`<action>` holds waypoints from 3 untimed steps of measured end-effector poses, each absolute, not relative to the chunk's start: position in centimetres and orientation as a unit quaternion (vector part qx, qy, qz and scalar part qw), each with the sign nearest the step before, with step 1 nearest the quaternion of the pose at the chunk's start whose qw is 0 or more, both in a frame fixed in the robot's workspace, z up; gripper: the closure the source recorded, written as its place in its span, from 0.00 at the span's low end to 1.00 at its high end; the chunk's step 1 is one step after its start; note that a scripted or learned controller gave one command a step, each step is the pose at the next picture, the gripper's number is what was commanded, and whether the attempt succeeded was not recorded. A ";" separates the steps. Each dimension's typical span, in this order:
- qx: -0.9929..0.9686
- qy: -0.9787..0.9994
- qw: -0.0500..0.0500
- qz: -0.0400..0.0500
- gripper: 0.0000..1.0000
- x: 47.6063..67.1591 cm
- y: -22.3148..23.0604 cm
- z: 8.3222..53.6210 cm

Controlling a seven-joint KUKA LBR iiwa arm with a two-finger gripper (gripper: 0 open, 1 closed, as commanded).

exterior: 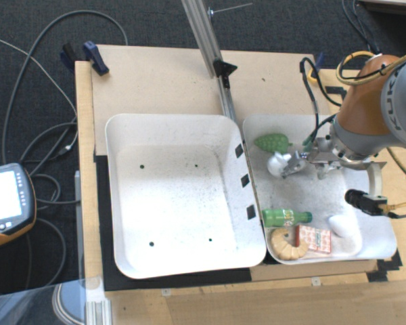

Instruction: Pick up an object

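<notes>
Reaching in over the right bin, the gripper sits low with a small white object right at its fingertips; whether the fingers are open, closed, or actually pinching that object cannot be told from this slant. The white piece looks rounded and smooth, probably light and a bit slippery, so a grip across its widest middle would serve better than one near an edge.

Just beyond the fingertips lies a green leafy item, flat and likely soft, prone to folding if squeezed at its rim. Below the gripper, toward the bin's near wall, rest 4 more things: a green bottle lying on its side, a round tan pastry, a red-and-white packet touching the pastry, and a white lump under the wrist side. The bottle seems stiff and may roll; taking it across its body is safest. The packet looks thin and hard to get under. The left bin lies well apart from the gripper.
</notes>
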State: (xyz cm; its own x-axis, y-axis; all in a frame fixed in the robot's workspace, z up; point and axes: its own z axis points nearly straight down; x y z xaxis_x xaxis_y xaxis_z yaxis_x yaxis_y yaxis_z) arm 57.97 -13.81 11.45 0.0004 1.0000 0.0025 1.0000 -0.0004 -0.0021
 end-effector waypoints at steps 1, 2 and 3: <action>-0.707 -0.707 0.000 -0.001 1.00 58.0 -13.7 12.5; -0.707 -0.707 -0.002 -0.002 1.00 57.5 -13.7 17.0; -0.707 -0.708 -0.003 -0.002 1.00 58.3 -14.2 21.8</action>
State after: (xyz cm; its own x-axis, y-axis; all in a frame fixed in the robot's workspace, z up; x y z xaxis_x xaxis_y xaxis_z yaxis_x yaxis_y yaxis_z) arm 58.26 -14.20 21.75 -0.0012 1.0000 -0.0016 1.0000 0.0012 0.0066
